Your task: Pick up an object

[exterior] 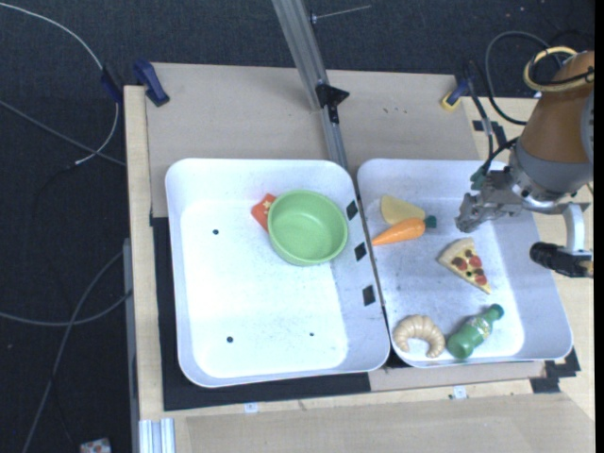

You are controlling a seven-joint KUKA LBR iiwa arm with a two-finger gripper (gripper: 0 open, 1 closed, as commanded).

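Gripper [475, 211] hung over right bin [552, 324]; finger state impossible to tell. Pizza slice [465, 262] lay just below-left of it, long axis diagonal. Carrot [399, 233] farther left.

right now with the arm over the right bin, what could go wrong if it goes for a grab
The pincer hangs between the carrot and the pizza slice, over neither; a straight drop may close on bare bin. The carrot touches the yellow piece, so a grab there may catch or shove both. The croissant and green bottle lie at the bin's near wall, leaving little finger room.
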